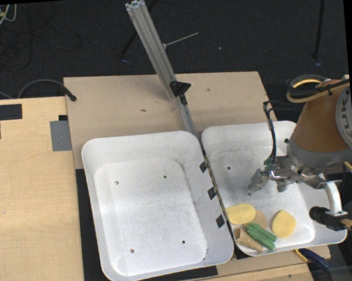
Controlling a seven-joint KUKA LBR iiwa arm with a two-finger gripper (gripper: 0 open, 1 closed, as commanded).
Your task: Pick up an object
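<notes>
My gripper (266,183) hangs over the middle of the right bin (238,147), reaching in from the right, above the bin floor. Nothing shows between its fingers. Below it, near the bin's front edge, lie a yellow rounded piece (240,214), a second yellow piece (284,223), a green elongated object (260,236) and a tan piece (248,240) partly under the green one. These objects sit apart from the gripper, a short way toward the front.
The left bin (146,207) stands beside the right one, with a divider edge and black clips (210,192) between them. A metal rail (156,53) slants up behind the bins. The wooden bench top (28,198) spreads to the left.
</notes>
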